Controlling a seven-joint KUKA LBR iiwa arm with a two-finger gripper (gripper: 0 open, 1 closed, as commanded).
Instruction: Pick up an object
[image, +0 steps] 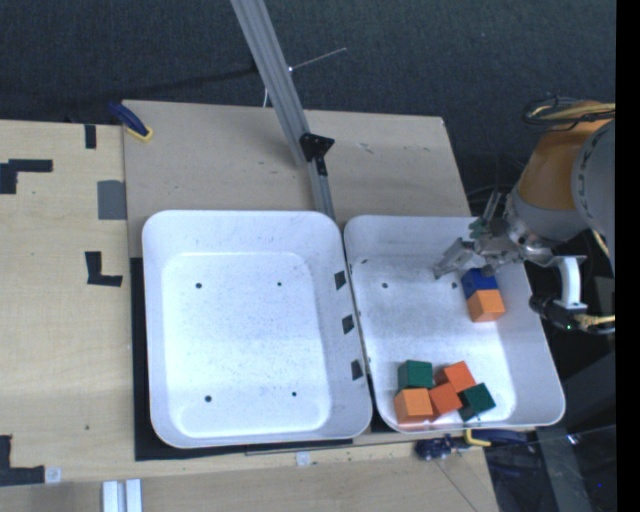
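Note:
My gripper (472, 256) hangs over the upper right part of the right bin (400, 300), below the arm's orange band (553, 175). A blue block (477, 282) lies just under and in front of the gripper, with an orange block (487, 305) touching its near side. I cannot see whether the gripper touches the blue block. At the bin's near edge lies a cluster of blocks: a green one (415, 375), an orange one (458, 377), another orange one (413, 404) and a dark green one (477, 400).
The left bin (240, 320) sits beside the right one, with black clips (348, 322) along the shared rim. A slanted metal pole (285, 90) crosses the bench behind the bins. Cables and a white part (570, 290) hang to the right of the bin.

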